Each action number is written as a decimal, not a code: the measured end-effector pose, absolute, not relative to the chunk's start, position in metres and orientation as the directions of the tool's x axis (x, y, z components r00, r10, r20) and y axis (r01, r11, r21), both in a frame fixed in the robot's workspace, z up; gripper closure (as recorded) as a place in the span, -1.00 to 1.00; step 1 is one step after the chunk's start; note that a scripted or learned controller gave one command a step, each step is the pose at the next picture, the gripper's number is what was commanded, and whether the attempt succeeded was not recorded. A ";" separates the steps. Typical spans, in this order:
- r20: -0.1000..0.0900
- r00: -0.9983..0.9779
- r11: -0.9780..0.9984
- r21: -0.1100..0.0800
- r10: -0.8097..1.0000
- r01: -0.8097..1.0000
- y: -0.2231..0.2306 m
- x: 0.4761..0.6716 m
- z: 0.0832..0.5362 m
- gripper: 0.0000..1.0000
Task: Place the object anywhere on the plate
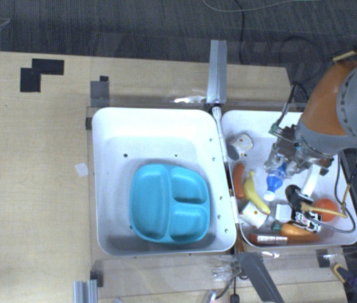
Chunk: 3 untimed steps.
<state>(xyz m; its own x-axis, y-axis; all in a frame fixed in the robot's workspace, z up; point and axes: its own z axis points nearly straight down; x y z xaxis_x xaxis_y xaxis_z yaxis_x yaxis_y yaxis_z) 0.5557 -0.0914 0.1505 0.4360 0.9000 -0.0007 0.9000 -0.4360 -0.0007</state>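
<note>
Blue plate waiting in left bin, well left of gripper. Poised low over cluttered right bin, directly above small blue-and-white object, banana just beside, seemingly lining up a pick. Finger state: cannot tell.

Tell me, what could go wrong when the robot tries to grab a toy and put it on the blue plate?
The right bin is crowded: the banana, the carrot and other toys lie close together, so the gripper might nudge neighbours or pinch two at once. The blue plate sits in the left bin, so a loosely held toy could drop on the way over the divider.
</note>
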 end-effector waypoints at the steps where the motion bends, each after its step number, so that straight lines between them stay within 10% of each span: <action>1: 0.000 0.305 -0.305 0.000 0.952 0.952 -0.032 0.543 0.184 1.00; 3: 0.000 -0.141 0.141 0.002 0.990 0.990 0.090 0.519 0.200 1.00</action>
